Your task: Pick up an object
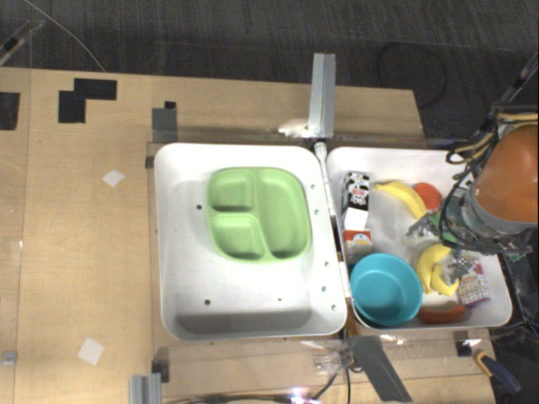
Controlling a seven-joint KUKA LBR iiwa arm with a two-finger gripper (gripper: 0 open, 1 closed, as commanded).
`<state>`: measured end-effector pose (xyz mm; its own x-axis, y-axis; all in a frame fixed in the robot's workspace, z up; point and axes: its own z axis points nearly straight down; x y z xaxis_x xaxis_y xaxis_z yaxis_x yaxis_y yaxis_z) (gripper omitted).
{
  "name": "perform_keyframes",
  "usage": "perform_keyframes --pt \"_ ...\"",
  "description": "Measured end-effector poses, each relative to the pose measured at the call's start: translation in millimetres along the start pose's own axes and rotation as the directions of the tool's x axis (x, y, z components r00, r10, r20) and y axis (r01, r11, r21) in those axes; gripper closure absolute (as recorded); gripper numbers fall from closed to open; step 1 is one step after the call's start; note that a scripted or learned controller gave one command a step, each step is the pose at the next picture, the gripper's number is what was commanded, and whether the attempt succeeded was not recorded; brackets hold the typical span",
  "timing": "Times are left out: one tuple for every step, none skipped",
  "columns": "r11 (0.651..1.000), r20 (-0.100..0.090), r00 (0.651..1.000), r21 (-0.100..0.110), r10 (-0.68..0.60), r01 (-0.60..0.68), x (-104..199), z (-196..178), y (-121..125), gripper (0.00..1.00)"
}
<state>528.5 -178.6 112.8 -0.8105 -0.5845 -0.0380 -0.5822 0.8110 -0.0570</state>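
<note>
The right bin (396, 160) holds a blue bowl (385, 288), a cow-patterned carton (357, 209), a yellow banana (402, 197), an orange-red piece (428, 195), a second banana (434, 268), a patterned packet (472, 286) and a red item (442, 314). My gripper (444, 236) hangs low over the right half of this bin, between the two bananas and just above the second one. The arm's orange band (509, 179) covers the wrist from above. Nothing is visibly held.
The left bin (181, 251) holds a green divided tray (257, 213). A metal post (322, 95) stands behind the seam between the bins. Cables (480, 141) hang by the arm at the right edge. Wooden bench surface (76, 251) lies to the left.
</note>
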Motion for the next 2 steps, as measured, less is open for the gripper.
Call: perform_keyframes --pt "0.993 -0.032 0.994 -0.046 0.103 -0.104 -71.9 29.5 -48.0 0.00" --pt "0.994 -0.018 0.994 -0.037 0.105 -0.105 -76.5 14.0 -51.4 1.00"
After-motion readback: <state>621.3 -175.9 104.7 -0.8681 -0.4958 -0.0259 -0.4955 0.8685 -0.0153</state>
